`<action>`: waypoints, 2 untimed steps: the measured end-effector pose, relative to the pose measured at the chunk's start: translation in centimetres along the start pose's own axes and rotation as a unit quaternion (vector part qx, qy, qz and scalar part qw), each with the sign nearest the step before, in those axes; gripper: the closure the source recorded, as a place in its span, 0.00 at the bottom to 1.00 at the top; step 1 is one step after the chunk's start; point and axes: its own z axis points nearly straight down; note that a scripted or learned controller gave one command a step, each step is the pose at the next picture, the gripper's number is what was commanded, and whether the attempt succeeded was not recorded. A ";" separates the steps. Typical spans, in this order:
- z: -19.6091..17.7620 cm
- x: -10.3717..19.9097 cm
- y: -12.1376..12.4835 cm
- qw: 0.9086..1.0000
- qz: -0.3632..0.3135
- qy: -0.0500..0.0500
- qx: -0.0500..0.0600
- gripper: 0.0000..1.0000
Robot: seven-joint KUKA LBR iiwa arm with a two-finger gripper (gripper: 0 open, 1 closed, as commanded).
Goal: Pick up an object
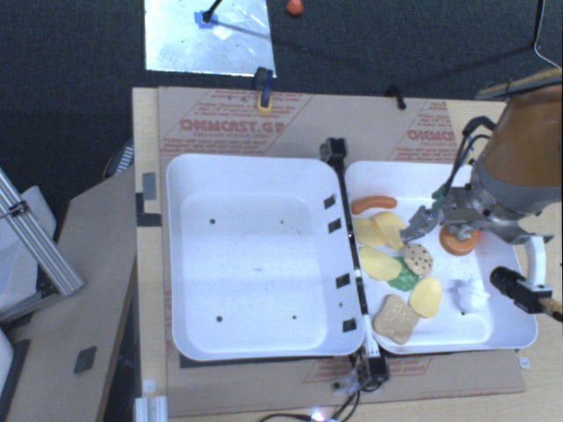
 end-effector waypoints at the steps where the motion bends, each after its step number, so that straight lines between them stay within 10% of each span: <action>1: 13.8 -4.4 4.1 1.000 0.001 -0.001 -0.002 0.00; 2: 14.7 -1.2 -1.7 1.000 0.001 -0.005 -0.011 0.00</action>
